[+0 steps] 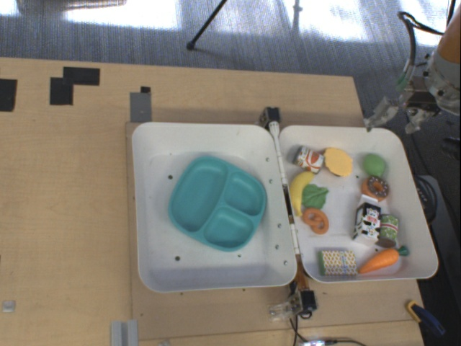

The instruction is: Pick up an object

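Nearest the camera, on the tan surface [65,215], a small clip and some wires [295,310] lie just below the seam where my two bins meet. In the right bin [418,193], along its near wall, sit a patterned block [337,262] and, just beside it, an orange carrot [378,260]. Behind them stand a black-and-white carton [367,222] and a green-striped can [389,228], touching or nearly so. Toward the left wall lie a yellow banana [299,191], a green leafy piece [315,195] and an orange ring slice [315,220]. Farther back are a brown doughnut [375,187], a green round item [373,165], a yellow disc [338,162] and a red-and-white can [310,158] on its side. The left bin [155,265] holds a teal divided plate [217,202], tilted in the frame. My gripper [392,115] hangs above the right bin's far right corner, fingers spread and nothing between them; my arm is cut off by the frame edge. Beyond lies grey floor [108,34] with a tripod leg [215,14].
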You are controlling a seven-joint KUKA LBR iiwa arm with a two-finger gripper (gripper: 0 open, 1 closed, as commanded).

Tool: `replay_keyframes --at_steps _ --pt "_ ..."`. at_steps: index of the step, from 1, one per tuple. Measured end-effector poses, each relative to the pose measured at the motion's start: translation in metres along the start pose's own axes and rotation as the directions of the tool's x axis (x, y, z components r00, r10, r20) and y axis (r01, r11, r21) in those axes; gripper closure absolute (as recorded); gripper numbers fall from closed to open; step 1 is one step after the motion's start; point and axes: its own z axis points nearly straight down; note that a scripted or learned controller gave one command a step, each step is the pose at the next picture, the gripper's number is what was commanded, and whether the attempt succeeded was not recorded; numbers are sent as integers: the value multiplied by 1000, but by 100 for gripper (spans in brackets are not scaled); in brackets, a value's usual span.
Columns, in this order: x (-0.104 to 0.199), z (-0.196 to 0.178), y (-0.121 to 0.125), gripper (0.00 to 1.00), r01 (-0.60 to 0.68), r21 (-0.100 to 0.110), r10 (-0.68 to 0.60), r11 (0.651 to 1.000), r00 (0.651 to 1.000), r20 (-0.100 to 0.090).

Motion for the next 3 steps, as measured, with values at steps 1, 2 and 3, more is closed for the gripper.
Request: replay_keyframes --at_steps 1,2,3 --pt "24 177 -19 0 -2 5 2 1000 1000 -2" --pt "-28 186 -71 0 1 -3 -1 1000 1000 -2" --pt "-15 185 -157 0 -3 -5 3 1000 1000 2"
